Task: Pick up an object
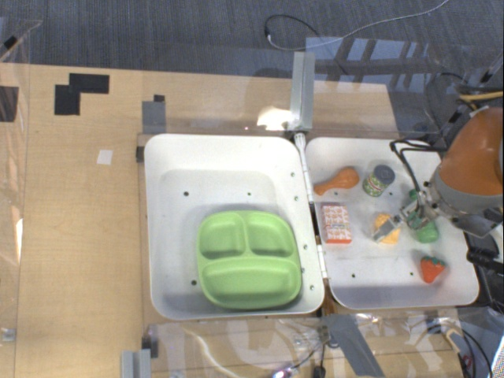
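Where bins [236,160] meet, tray [248,258] left, toys right

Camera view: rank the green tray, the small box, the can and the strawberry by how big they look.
1. Green tray, by far the largest.
2. Small box.
3. Can and strawberry look about alike; I won't rank them.
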`<state>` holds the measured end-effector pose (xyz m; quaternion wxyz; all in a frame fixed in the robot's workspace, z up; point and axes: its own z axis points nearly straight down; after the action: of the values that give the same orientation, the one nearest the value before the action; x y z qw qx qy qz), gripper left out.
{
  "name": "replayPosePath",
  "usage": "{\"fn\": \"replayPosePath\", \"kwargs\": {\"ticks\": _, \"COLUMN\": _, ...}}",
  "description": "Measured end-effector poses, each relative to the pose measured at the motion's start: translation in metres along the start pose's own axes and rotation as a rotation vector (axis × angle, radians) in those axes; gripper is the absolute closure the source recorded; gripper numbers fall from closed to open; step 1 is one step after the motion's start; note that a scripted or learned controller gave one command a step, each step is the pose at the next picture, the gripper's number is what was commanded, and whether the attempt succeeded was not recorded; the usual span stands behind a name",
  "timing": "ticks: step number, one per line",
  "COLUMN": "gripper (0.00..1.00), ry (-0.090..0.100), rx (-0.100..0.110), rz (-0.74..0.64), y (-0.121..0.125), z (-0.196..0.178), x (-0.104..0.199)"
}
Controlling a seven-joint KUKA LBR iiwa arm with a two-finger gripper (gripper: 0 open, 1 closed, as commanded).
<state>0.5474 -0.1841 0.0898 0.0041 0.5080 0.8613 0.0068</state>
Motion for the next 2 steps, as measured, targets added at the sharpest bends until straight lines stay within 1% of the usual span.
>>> {"fn": "replayPosePath", "kwargs": {"ticks": 1, "gripper": 1.0, "ry": -0.007, "rx": -0.002, "rz": 0.002, "y": 0.001, "z": -0.01, "x": -0.003}}
{"fn": "replayPosePath", "kwargs": {"ticks": 2, "gripper": 1.0, "ry": -0.004, "rx": 0.009, "rz": 0.095, "y": 0.101, "z": -0.125, "x": 0.004}}
